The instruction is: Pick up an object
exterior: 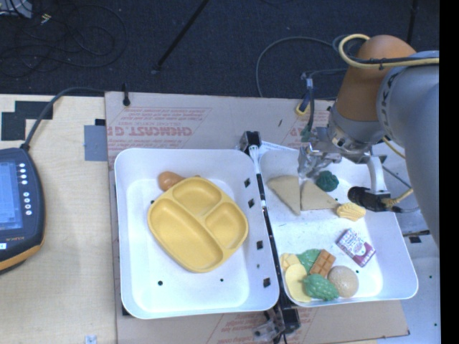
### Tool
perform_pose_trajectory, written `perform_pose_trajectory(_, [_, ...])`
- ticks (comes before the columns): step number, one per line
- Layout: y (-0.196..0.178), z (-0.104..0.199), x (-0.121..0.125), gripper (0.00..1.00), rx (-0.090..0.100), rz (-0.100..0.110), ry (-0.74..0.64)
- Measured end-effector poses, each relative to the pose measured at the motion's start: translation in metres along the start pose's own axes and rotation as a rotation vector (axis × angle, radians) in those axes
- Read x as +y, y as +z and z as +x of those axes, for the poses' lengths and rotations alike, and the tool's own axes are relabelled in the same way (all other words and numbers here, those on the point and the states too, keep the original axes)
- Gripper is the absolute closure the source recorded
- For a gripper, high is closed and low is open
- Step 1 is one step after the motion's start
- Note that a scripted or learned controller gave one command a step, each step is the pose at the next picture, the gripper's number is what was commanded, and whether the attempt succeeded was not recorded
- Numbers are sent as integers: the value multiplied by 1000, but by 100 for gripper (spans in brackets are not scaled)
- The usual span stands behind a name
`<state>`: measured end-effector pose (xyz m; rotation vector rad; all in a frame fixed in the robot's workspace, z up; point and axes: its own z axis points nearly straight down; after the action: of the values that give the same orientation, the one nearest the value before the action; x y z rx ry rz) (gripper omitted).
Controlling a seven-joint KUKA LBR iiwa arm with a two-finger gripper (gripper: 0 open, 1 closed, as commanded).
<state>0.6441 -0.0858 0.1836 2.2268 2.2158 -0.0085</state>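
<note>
Gripper [313, 168] hangs low at the far end of the right bin [393, 262], just beside the dark green piece [328, 181] and over the edge of the tan wedges [301, 194]. We can't tell whether it's open or closed, and we see nothing clearly held. Likeliest target, in our view, is the green piece, which lies against or just beside the wedges. Risks: it looks small and rounded, so an off-centre close could squirt it sideways. The wedges lie flat and overlap, so a descent there may only press on them or drag both. The bin's far wall is near, so a shove could jam an item against it. Other candidates sit apart: a yellow corn-like piece [351, 211], a red-and-white packet [356, 247], and a crowded cluster [319, 272] at the near corner, where a grab could take two things or none. The left bin [136, 264] holds a yellow divided tray [197, 222], which we judge too wide and flat to pinch. Hard to read: the wrist covers the tool's tip and part of the green piece, an orange item [169, 180] is mostly behind the tray, and the cluster items overlap too much to separate.
</note>
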Motion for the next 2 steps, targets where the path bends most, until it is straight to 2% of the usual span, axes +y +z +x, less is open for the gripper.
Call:
perform_pose_trajectory(1, [-4, 5, -1, 0, 4, -1, -5])
perform_pose_trajectory(2, [28, -65, -1, 0, 1, 1, -1])
